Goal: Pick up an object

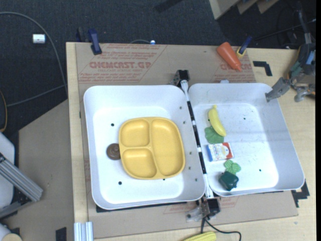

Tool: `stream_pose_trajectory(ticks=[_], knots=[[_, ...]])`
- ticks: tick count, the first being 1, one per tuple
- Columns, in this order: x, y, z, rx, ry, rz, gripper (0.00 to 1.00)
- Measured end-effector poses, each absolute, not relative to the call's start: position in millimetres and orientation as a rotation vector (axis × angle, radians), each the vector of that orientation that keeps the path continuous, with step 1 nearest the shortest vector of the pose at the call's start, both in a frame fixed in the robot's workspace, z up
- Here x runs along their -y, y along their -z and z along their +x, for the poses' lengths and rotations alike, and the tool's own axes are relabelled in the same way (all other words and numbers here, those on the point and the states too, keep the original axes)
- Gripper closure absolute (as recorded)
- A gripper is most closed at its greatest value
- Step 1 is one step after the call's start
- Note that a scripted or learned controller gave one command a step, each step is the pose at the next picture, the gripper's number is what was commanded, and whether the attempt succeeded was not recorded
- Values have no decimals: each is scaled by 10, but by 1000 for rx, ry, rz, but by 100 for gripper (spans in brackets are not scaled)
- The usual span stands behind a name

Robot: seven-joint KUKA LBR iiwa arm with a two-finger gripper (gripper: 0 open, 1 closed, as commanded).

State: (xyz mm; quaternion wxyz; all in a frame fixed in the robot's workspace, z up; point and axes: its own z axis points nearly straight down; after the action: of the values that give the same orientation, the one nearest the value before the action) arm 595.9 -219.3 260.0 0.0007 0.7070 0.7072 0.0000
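While hanging at the right bin's [281, 129] far corner, gripper [288, 87] grasp state unreadable, so cannot tell; banana [216, 121] and 3 small items well left and nearer, unreached, likely awaiting descent.

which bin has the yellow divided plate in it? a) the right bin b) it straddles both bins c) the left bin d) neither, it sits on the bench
c: the yellow divided plate lies flat inside the left bin, with a small brown round thing at its left edge, while the banana and the other small things lie in the right bin.
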Motion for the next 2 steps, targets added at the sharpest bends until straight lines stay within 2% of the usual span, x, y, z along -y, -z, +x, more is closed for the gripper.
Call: stream_pose_trajectory(ticks=[1,2], knots=[[1095,-1746,5698,-2226,0,2222,0],[938,-1109,5738,-2224,2,2223,0]])
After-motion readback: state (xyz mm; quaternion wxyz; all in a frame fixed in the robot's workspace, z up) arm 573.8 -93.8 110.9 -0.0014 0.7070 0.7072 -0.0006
